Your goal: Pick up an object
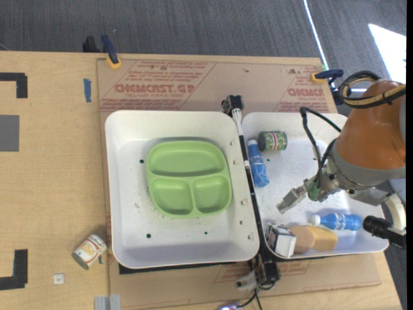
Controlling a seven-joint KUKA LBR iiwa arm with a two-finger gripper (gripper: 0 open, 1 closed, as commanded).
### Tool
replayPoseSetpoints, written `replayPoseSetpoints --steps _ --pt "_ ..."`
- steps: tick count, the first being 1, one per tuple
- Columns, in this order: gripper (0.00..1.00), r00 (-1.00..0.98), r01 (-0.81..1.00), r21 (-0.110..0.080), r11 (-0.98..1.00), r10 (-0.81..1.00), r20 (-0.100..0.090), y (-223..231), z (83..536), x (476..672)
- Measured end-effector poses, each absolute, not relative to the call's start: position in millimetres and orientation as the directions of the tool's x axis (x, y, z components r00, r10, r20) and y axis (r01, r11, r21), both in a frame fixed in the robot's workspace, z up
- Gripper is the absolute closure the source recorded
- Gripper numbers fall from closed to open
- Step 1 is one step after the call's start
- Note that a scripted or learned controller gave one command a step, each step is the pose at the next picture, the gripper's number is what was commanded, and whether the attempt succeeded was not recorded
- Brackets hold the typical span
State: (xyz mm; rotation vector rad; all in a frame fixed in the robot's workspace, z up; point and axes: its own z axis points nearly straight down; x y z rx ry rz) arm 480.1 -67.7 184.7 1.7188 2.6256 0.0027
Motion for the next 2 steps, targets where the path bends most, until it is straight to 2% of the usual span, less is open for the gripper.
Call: replayPoseSetpoints --steps 1,2 --pt "0.00 -0.406 0.914 0.002 0.406 0.914 -0.002 -107.3 117.8 537.7" --pt "0.00 -0.592 0.806 0.004 0.592 0.806 -0.004 -128.3 86.4 610.2"
